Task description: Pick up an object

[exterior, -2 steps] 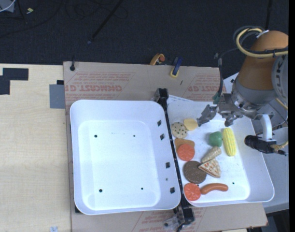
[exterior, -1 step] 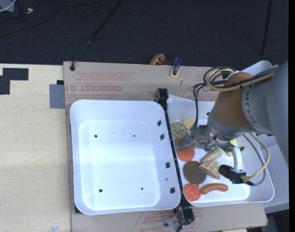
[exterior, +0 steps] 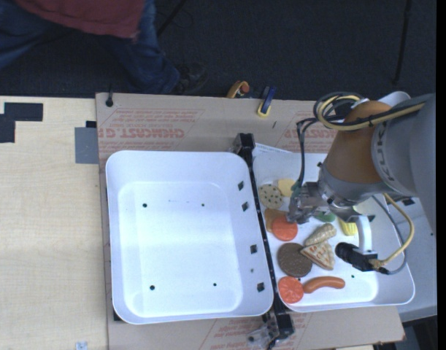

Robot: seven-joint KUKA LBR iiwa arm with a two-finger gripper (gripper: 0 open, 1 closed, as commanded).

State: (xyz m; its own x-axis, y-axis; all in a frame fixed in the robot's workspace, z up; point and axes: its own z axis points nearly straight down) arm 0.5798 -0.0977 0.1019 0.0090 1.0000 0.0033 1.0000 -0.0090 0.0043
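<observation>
Left bin (exterior: pixel 128 188): bare white floor, likely kept as drop side. Right bin (exterior: pixel 398 294): toy food crowded together as pick stock. Red-orange disc (exterior: pixel 285 230), brown round (exterior: pixel 294 259), sausage (exterior: pixel 323 284) near front. Gripper (exterior: pixel 301 208) down low, just above red-orange disc, apparently probing for a pick; spread not discernible, nothing seen gripped.

Faint red block letters printed on the flat brown cardboard sheet (exterior: pixel 175 126) under the 2 white bins, seen upside down and backwards from this camera. Looks like "CHEMCREST" or close to it, but too blurry to be sure. More red print on the same cardboard at the bottom edge, too small and fuzzy to read. No other words or numbers clear enough to read.
</observation>
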